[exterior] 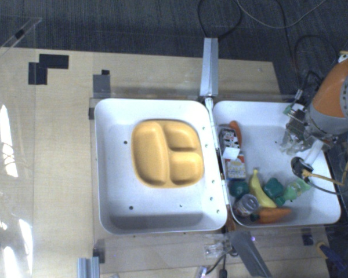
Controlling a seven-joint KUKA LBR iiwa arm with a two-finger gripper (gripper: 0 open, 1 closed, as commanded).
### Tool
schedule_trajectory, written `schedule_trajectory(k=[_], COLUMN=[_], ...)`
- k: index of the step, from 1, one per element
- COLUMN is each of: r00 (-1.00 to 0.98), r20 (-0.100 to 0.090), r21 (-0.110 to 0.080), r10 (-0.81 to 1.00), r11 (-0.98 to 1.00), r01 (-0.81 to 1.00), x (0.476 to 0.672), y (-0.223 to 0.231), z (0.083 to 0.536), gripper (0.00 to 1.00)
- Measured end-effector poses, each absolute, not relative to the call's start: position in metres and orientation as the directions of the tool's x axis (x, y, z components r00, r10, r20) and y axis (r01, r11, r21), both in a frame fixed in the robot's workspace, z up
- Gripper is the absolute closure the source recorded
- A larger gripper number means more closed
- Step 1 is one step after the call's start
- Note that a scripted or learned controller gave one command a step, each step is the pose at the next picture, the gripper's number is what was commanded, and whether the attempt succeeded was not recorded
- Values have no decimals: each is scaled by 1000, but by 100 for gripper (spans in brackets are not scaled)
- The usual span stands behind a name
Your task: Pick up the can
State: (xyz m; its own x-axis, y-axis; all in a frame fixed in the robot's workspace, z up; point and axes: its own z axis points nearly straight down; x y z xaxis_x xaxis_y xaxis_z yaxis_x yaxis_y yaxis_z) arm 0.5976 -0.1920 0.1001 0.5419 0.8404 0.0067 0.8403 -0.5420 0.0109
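The can [247,204] has a silver top and a dark body. It stands in the right bin [267,126] near the front left corner, between a yellow banana [258,188] and an orange carrot [274,214]. My gripper [291,142] hangs over the right side of that bin, well to the right of the can and farther back. Nothing shows in its grasp.
A yellow divided tray [166,153] lies in the left bin [110,172]. Along the right bin's left wall lie a red-orange item [236,131], printed packets [234,165] and a dark green object [238,187]. Green pieces [275,188] sit right of the banana.
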Motion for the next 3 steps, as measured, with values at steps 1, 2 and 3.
schedule_trajectory(k=[1, 2, 3], r00=[561, 560, 549], r20=[2, 1, 2], r21=[6, 5, 6], r10=[828, 829, 836], r11=[-561, -560, -549], r01=[828, 829, 836], x=[587, 587, 625], y=[-186, -186, -181], z=[215, 214, 87], gripper=[100, 0, 0])
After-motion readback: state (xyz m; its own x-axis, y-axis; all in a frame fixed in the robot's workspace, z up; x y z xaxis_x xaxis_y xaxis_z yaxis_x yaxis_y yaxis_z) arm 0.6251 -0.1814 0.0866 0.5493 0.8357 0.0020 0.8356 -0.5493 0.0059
